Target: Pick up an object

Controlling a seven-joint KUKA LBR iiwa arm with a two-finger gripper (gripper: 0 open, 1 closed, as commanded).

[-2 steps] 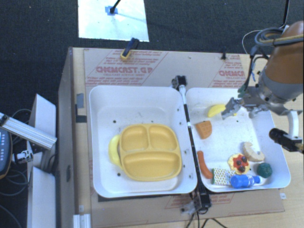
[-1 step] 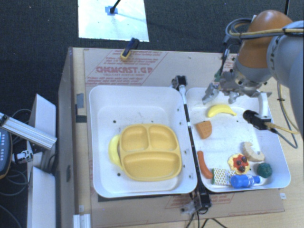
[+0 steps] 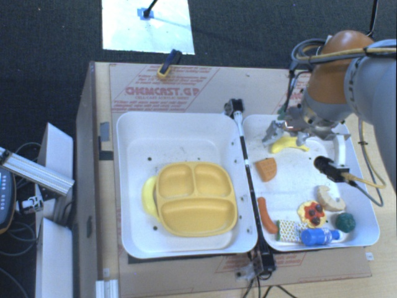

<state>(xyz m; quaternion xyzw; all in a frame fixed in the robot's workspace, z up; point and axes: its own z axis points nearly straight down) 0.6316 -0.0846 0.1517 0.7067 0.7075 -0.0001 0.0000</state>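
Observation:
My gripper [image 3: 286,133] hangs low at the far end of the right bin [image 3: 366,225], right over a yellow banana [image 3: 287,145] that pokes out beneath it. Whether the banana is gripped is hidden by the wrist. Nearer the camera in the same bin lie an orange wedge [image 3: 267,169], a red sausage [image 3: 267,215], a checkered piece [image 3: 286,230], a pizza slice [image 3: 312,213], a blue bottle [image 3: 318,236], a green broccoli [image 3: 345,221] and a pale bagel [image 3: 329,197].
The left bin [image 3: 133,166] holds a yellow divided tray [image 3: 195,198] resting on a yellow plate [image 3: 149,195]. A raised divider [image 3: 247,166] runs between the bins. The arm crosses the right bin's far right corner.

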